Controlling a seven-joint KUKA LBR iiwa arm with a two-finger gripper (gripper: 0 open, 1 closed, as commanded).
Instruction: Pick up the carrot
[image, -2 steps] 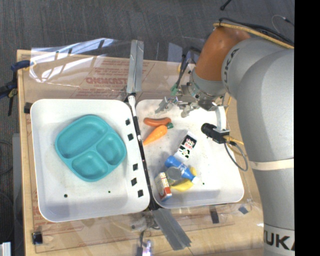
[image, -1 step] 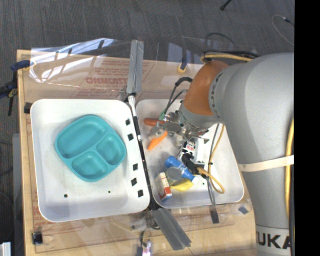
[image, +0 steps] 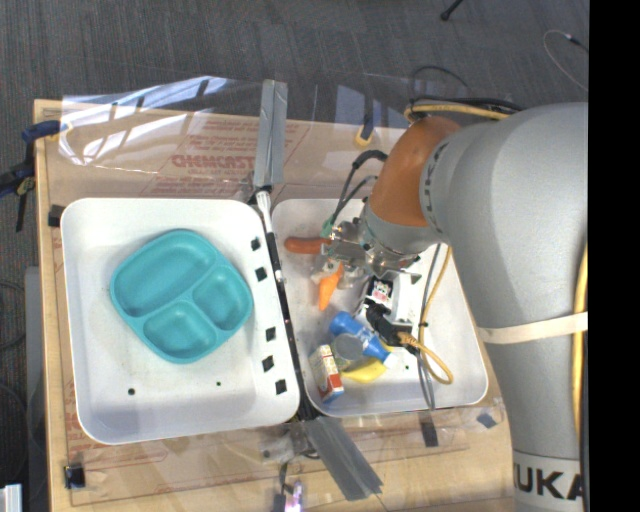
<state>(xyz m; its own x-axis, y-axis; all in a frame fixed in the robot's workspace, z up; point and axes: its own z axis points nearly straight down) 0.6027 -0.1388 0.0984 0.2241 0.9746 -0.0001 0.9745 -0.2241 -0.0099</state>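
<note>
Carrot (image: 327, 289) lies half-hidden under the gripper (image: 345, 262); I cannot tell how it is set.

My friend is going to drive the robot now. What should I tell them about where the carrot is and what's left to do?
Gripper: down inside the right bin, right above the carrot. I cannot tell whether it is open or shut.
Carrot: orange, lying in the right bin near the gripper's tip. It looks to be resting on the bin floor, not lifted.
Nearby: a hot dog behind it, a blue toy, a yellow banana and a small can toward the front.
Left bin: holds a teal divided plate.
Done: the arm has reached the carrot.
Left: grip it and lift it.
</note>
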